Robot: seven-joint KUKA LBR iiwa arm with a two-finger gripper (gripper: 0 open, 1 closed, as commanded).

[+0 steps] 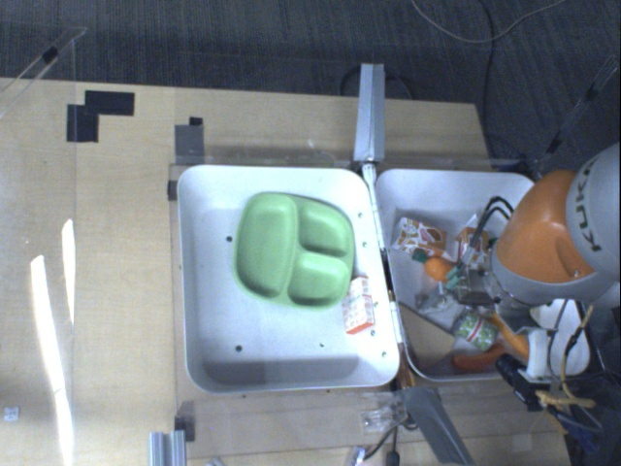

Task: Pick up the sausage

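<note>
The grey arm reaches in from the right, over the right-hand bin's right edge. Its orange band sits as a broad dome above the wrist, tilted toward the bin's middle. Below and left of the band, the gripper (pixel 464 284) points down into the bin's middle, dark and partly hidden by the wrist.

Wood bench (pixel 107 289), dk gray carpet (pixel 243 17)
</note>
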